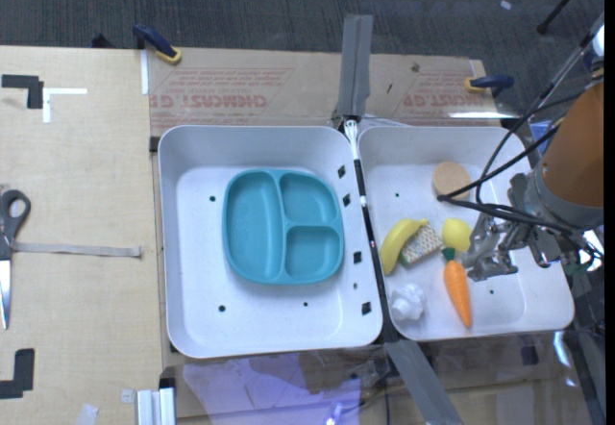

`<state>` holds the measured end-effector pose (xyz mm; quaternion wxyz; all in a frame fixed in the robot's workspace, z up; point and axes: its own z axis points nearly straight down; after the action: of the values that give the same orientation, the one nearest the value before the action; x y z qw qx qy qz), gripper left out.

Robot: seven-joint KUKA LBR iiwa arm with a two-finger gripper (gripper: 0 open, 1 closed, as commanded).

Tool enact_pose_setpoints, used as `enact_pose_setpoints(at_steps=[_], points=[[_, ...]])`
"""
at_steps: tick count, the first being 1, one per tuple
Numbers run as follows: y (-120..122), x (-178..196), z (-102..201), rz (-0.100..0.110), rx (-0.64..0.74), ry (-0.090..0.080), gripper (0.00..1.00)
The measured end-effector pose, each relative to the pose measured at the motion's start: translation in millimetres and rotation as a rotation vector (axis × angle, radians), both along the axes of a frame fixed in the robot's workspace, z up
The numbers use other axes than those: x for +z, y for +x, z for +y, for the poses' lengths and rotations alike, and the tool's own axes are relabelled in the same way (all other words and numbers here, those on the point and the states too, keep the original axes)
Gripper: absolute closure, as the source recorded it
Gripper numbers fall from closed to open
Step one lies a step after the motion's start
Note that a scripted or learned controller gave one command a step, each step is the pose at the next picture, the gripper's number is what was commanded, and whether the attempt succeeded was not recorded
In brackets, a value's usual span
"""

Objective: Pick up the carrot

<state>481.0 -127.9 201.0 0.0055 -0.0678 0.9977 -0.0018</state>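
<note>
Two shallow white bins sit side by side on the bench. The left bin (178,250) holds one thing: a teal divided plate (284,226) with three compartments, lying near the bin's middle with bare white floor all round it.

The right bin (538,312) holds six things. One carrot (457,292) lies toward the front of the bin, green top pointing to the back and tip to the front, with open floor to its right and a strip of floor between its tip and the front rim. One banana (398,243) curves beside the dividing wall, touching one speckled sponge-like block (421,245). One lemon (455,235) sits just behind the carrot's top. One tan round piece (450,177) lies near the back, well apart from the rest. One crumpled white lump (407,301) sits in the front left corner, near the carrot.

The gripper (488,260) hangs just right of the carrot's top and the lemon, low over the bin floor. Nothing lies between its fingers; how wide they stand I cannot tell.

One pair of scissors (10,236) lies at the bench's left edge, and two clamps (159,43) (490,83) grip the back of the board.
</note>
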Motion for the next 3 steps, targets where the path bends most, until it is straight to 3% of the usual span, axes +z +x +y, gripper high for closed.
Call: enact_pose_setpoints(at_steps=[1, 2, 3], points=[[-1, -3, 1, 0.007, 0.003, 0.002, 0.00], [3, -109, 24, 0.006, -0.102, 0.003, 0.00], [6, -99, 25, 0.001, -0.099, 0.003, 1.00]])
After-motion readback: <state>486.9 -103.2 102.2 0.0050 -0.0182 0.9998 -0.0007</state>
